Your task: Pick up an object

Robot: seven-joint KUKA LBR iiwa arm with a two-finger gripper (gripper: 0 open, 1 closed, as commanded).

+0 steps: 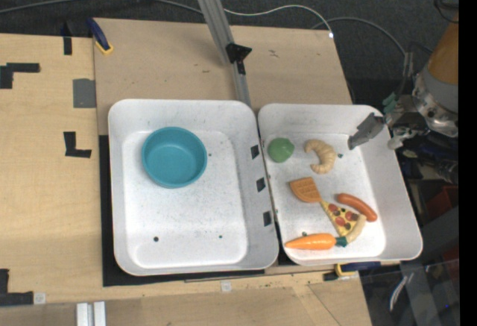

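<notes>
Bench: a tan wooden surface [45, 168] bearing two shallow white bins side by side, with cables trailing across the dark floor beyond it.
Left bin: the left bin [134, 242] holds a teal bowl [174, 157] in its upper left part.
Right bin: the right bin [399, 212] carries all the small toy foods, gathered in its middle and lower part.
Arm: the arm [447, 71] enters from the right edge, its orange band showing above the grey wrist, at the bin's upper right rim.
Gripper: the gripper [367, 130] hangs over the upper right part of the right bin; one dark finger slants down and to the left, and it is too blurred to tell whether the fingers are spread or pressed together. Nothing is seen between them.
Carrot: an orange carrot [310, 242] lies along the near wall, long axis left to right.
Pizza slice: a pizza slice [344, 220] touches a red sausage [356, 205] at the lower right.
Orange piece: a flat orange piece [304, 189] sits mid-bin.
Croissant: a pale croissant [323, 155] curves upright, just left of and slightly below the gripper; it looks the nearest candidate, so the move would probably run left and down.
Green ball: a green ball [280, 150] rests further left, near the bins' shared wall.
</notes>
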